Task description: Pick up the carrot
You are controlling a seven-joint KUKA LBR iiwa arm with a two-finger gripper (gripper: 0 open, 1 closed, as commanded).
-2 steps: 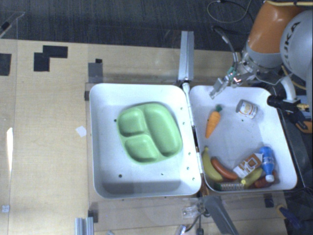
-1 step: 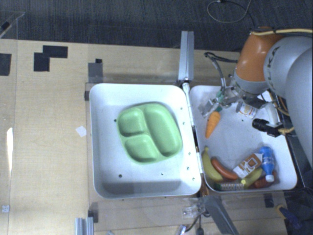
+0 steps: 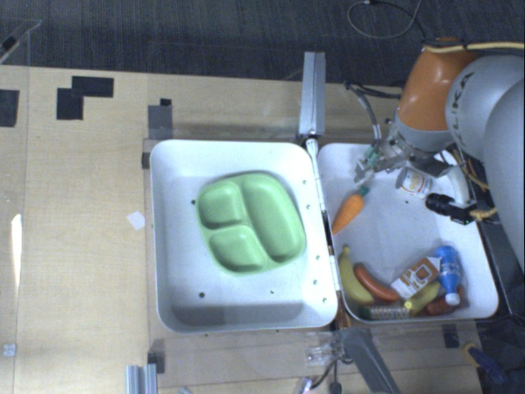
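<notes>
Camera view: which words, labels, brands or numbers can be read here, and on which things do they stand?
None can be read.
Carton in the right bin: print is there, too small and blurred.
Blue bottle: label too blurred.
Green tray, carrot: no text seen.

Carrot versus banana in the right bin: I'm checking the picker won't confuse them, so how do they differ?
The carrot is orange with a green top; the banana is yellow. The carrot is straight and tapered; the banana is curved. The carrot lies by itself near the bin's left wall, just below the tool; the banana lies in the pile at the near end, against a red sausage. Both lie flat in the right bin.
</notes>
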